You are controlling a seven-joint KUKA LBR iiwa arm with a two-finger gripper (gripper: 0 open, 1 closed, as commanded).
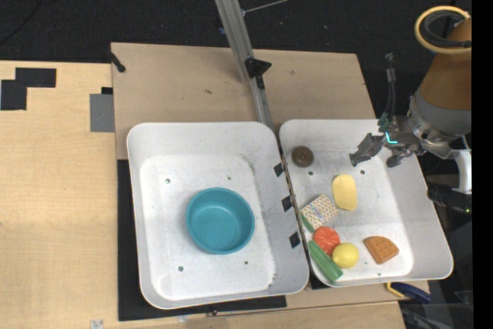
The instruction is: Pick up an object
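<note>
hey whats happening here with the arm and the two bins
The arm's gripper hangs with open fingers over the upper part of the right bin, holding nothing. Below it lie a yellow piece, a brown round one and more small items. The left bin holds a teal bowl. Nothing is picked up yet.

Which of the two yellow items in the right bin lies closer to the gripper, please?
The larger, oblong yellow piece mid-bin, just below and left of the gripper. The small round yellow ball sits farther off, at the bin's front beside the red tomato.
</note>
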